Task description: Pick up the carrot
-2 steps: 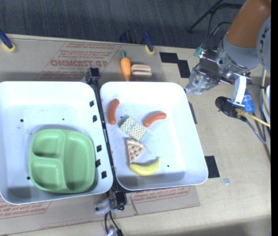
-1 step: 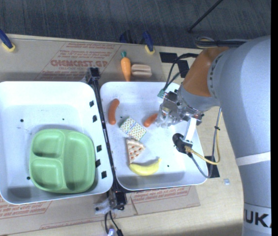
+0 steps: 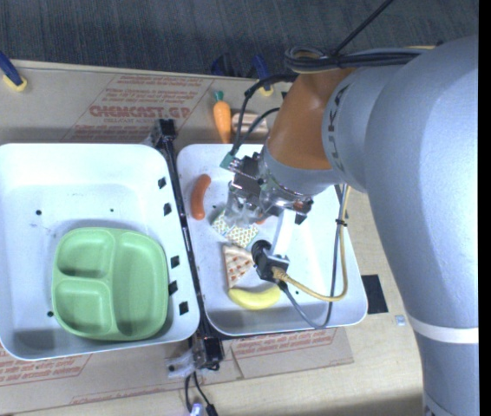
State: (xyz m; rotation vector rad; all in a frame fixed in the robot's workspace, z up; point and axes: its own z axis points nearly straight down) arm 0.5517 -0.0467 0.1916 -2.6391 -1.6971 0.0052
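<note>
Your carrot (image 3: 220,119) is outside both bins: it lies on the cardboard sheet (image 3: 133,102) that covers the desk, just past the far rim of the right bin (image 3: 337,306), orange body with a green top pointing away from the bin, and nothing is touching it. Just beside it to the right you see a pale stick-like piece, partly hidden by the arm. Inside the right bin, nearest the carrot, there's a reddish sausage (image 3: 199,197) lying lengthwise close to the left wall. Further in sits a patterned cracker-like piece (image 3: 232,230), then a toast-like wedge (image 3: 236,265), then a yellow banana (image 3: 255,298) near the front rim. The pincer (image 3: 247,212) hangs over the middle of that bin, above the patterned piece and to the right of the sausage, well apart from the carrot. You can't tell from this angle how wide it stands; its fingers blur into the hardware around them, and nothing can be made out between them. A cable loops from the wrist down past the banana. The grey arm (image 3: 402,146) with its orange band (image 3: 306,120) comes in from the right and covers the bin's right wall. The left bin (image 3: 3,172) holds a green divided tray (image 3: 110,282) in its front half. Blue clamps (image 3: 7,68) pin the cardboard at the far edge.
</note>
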